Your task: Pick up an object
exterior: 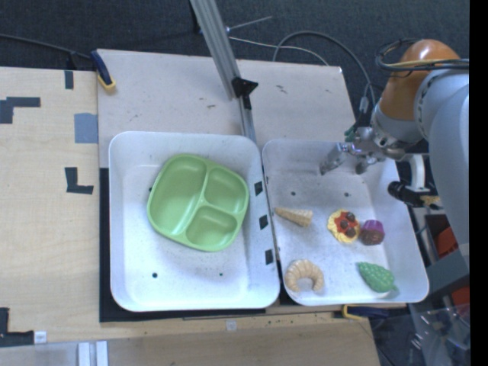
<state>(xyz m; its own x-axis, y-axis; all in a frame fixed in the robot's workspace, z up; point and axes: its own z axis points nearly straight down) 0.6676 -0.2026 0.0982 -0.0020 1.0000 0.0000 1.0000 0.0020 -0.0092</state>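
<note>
Camera view: gripper (pixel 341 158) hangs over the upper part of the right bin (pixel 305 155), clear of the food toys; jaws look spread, nothing between them. The candidates lie loose in that bin's lower half: a tan wedge (pixel 294 216), a yellow tart (pixel 343 226) touching a purple fruit (pixel 371 232), a ridged croissant (pixel 305 275), a bumpy green piece (pixel 376 276). All look like small moulded plastic. The left bin (pixel 126 204) holds a smooth green divided plate (pixel 198 202), tilted slightly.
</note>
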